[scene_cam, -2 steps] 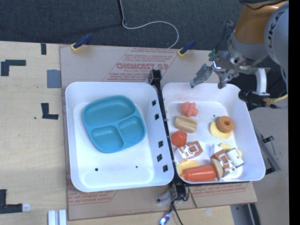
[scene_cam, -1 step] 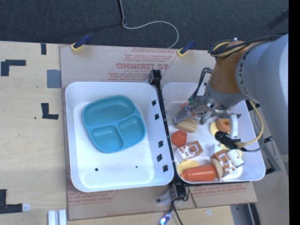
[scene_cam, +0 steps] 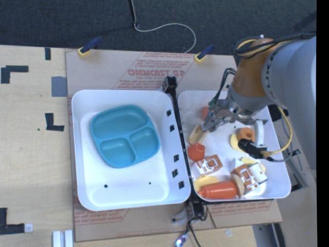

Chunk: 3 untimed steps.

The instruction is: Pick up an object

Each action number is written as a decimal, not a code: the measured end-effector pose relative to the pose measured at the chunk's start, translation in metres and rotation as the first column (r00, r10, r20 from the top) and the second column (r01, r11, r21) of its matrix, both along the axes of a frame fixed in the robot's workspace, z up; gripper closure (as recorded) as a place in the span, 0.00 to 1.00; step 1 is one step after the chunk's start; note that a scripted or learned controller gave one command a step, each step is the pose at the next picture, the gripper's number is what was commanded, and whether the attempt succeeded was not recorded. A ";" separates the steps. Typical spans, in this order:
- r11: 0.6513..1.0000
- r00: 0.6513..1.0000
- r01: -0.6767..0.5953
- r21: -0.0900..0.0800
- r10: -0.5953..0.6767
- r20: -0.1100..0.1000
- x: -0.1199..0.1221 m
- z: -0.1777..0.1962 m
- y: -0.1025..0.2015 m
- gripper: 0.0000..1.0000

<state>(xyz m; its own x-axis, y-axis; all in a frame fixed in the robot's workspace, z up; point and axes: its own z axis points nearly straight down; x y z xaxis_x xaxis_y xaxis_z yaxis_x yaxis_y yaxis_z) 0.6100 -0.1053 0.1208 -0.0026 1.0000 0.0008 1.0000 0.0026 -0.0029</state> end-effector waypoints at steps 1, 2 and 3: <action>1.000 1.000 -0.011 0.002 0.011 0.008 -0.003 0.068 0.149 1.00; 1.000 1.000 -0.005 0.000 0.005 -0.002 0.014 0.013 0.215 1.00; 1.000 1.000 -0.001 0.000 0.001 -0.001 0.015 0.026 0.211 1.00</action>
<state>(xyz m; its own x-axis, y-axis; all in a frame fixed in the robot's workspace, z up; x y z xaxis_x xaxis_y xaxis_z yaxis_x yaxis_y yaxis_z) 0.6247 0.1062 0.1468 -0.0038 1.0000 0.0007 1.0000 0.0038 -0.0037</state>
